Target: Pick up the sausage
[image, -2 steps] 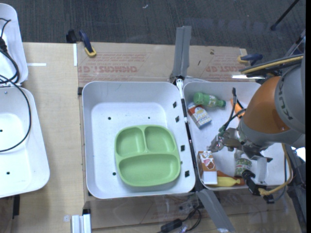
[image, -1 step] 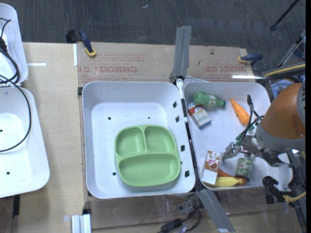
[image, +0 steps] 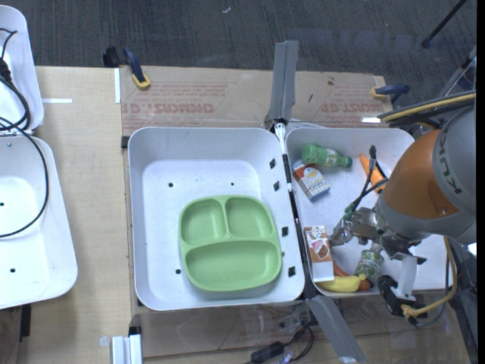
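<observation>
In the right bin [image: 394, 139], a small reddish-brown piece that may be the sausage [image: 342, 269] lies near the front wall. It is wedged between a brown-and-white carton [image: 319, 252] and a banana [image: 340, 283], and is mostly hidden. My gripper [image: 345, 230] hangs low over the bin's middle, just above and right of that carton, below the orange-banded wrist [image: 415, 182]. Nothing shows in its grasp.
A green bottle [image: 326, 156], a red-and-white carton [image: 311, 181] and an orange carrot [image: 370, 167] lie at the back of the right bin. A small green-capped bottle [image: 369, 265] stands under the wrist. The left bin [image: 151, 203] holds a green divided plate [image: 229, 243].
</observation>
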Controlling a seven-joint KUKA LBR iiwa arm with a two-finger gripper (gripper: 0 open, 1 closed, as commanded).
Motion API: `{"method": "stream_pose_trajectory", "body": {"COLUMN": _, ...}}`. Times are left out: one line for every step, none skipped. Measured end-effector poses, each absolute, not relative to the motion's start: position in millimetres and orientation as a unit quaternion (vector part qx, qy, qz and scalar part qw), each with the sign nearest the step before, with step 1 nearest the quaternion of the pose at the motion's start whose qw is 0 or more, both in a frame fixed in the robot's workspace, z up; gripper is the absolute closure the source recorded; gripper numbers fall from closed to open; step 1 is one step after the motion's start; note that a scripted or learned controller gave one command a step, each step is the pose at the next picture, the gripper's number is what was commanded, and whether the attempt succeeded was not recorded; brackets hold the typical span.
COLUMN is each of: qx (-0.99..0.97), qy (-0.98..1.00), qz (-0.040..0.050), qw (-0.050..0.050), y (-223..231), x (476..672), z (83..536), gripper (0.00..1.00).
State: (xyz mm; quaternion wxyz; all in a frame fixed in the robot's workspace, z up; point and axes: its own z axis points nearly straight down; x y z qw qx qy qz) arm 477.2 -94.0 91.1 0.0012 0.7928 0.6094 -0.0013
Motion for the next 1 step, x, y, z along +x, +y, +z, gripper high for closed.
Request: {"method": "stream_pose_trajectory", "body": {"qx": 0.794, "qy": 0.608, "qz": -0.0017, "qw": 0.0, "y": -105.1, "x": 587.5, "z": 91.2, "gripper": 0.0}}
